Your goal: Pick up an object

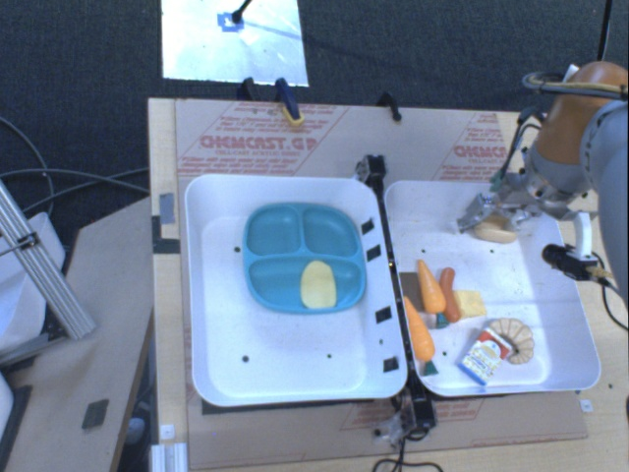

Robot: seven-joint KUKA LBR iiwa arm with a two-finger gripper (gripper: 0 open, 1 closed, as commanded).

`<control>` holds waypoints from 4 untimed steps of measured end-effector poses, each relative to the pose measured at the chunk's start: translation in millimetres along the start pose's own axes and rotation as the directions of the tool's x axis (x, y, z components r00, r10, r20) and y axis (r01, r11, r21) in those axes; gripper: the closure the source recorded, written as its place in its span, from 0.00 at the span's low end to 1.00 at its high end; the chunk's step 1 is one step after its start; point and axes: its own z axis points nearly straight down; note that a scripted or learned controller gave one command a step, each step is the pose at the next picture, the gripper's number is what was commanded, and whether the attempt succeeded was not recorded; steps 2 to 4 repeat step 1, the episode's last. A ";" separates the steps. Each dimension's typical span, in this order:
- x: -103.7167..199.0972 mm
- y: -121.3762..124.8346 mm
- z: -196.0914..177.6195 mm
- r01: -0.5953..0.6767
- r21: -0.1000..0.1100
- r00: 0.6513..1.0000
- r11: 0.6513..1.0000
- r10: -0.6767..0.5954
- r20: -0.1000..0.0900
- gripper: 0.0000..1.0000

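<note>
- Right now the arm (590,126) is reaching in over the far right corner of the right bin (575,362), wrist bent down.
- Its jaws sit low at the far edge of that bin, right over a pale tan lump (494,230) that lies on the bin floor; whether they are released or clenched, I cannot tell.
- Nearer the front of the right bin: two carrots (430,285) by the divider, a yellow block (470,304) just beside them, a round biscuit-like piece (515,336) and a small box (482,358) touching it near the front edge.
- Over in the left bin (216,362), a blue divided plate (295,254) sits at the middle, with a yellow oval piece (317,285) in its front compartment.
</note>
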 end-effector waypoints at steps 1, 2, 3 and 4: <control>0.1 -0.2 0.5 0.004 -0.001 1.000 1.000 -0.004 0.004 0.00; 0.1 -0.2 0.5 0.004 -0.001 1.000 1.000 -0.004 0.004 0.00; 0.1 -0.2 0.5 0.004 -0.001 1.000 1.000 -0.004 0.004 0.00; 0.1 -0.2 0.5 0.004 -0.001 1.000 1.000 -0.004 0.004 0.00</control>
